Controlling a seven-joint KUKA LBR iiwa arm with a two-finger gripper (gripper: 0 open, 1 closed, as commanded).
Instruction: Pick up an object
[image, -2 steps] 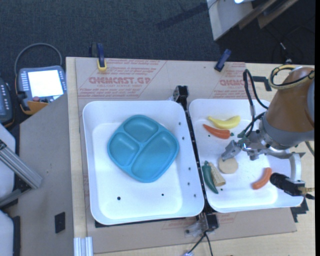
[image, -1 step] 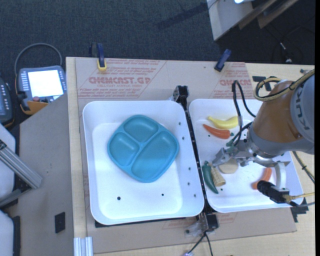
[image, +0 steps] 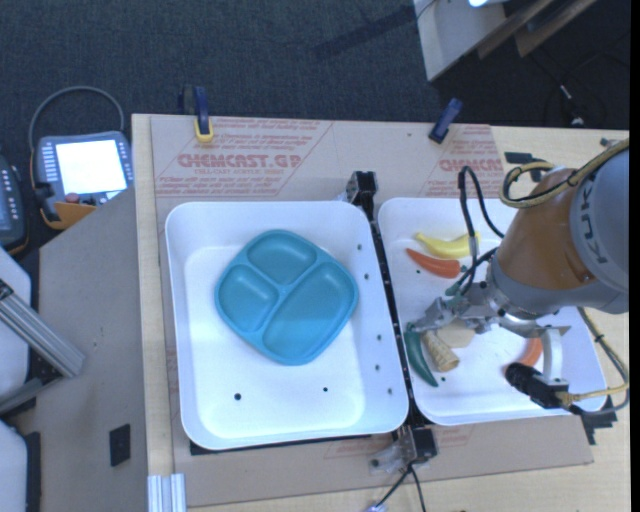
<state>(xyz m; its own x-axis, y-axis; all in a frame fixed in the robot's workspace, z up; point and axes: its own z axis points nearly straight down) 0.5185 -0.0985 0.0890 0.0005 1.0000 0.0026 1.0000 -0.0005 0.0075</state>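
Note:
My gripper (image: 447, 320) is low in the right bin (image: 590, 385), near its left wall, with the grey and orange arm reaching in from the right. Just below it lie a beige chunk (image: 441, 351) and a green pepper-like piece (image: 417, 358), close to the gripper's tip; whether either is touched I cannot tell. Further back in the same bin rest a yellow banana-shaped piece (image: 447, 243) and an orange-red piece (image: 433, 262). A small orange piece (image: 533, 351) peeks out beside the wrist.
The left bin (image: 200, 400) holds a blue divided plate (image: 287, 296) near its middle. A black divider with clips (image: 362, 186) runs between the bins. A pendant with a lit screen (image: 88, 165) sits off the bench at the far left.

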